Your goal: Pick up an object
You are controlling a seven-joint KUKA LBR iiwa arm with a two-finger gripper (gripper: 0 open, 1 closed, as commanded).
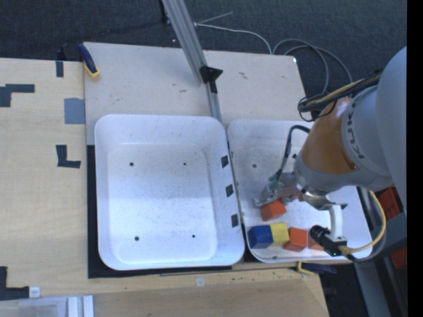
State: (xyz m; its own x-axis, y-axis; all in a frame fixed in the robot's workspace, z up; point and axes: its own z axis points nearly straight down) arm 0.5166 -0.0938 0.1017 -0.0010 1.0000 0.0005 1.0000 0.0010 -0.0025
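- Grey arm [350,137] with orange band reaching in from right, covering much of right bin [254,144]; risk of wrist bumping bin wall if lowered further.
- Left bin [158,127] beside it, touching along shared rim.
- Gripper [274,193] low in right bin, just above orange block [272,210]; claw opening impossible to tell, block not visibly between the tips.
- Likely target orange block; off-centre closing probably nudges it away instead of grasping.
- Blue block [261,236], yellow block [279,232], second orange block [297,239] packed at near rim; crowding risks a snag or wrong pick.
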